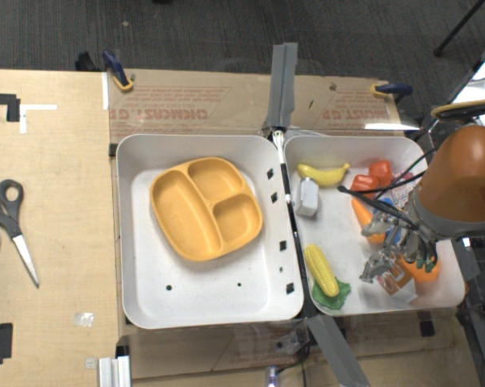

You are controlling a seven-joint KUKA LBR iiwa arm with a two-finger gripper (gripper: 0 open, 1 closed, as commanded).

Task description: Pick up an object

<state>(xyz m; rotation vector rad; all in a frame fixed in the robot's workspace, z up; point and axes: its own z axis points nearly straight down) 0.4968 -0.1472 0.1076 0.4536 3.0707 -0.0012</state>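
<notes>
The right bin (pixel 343 240) holds a yellow banana (pixel 323 172), a small grey-white object (pixel 307 197), a corn cob with green husk (pixel 323 272), a red toy (pixel 373 176), and orange pieces (pixel 363 212) near the arm. My gripper (pixel 381 267) reaches down into the bin's lower right, its tips just above a small orange-and-brown object (pixel 399 281). Cables and the wrist hide part of that cluster. Nothing can be made out between the fingers.
The left bin (pixel 145 289) bears a yellow divided plate (pixel 206 206). Scissors (pixel 12 224) lie on the wooden bench at far left. The arm's orange band (pixel 466 176) hangs over the right bin's right edge. A grey divider bar (pixel 282 95) runs between the bins.
</notes>
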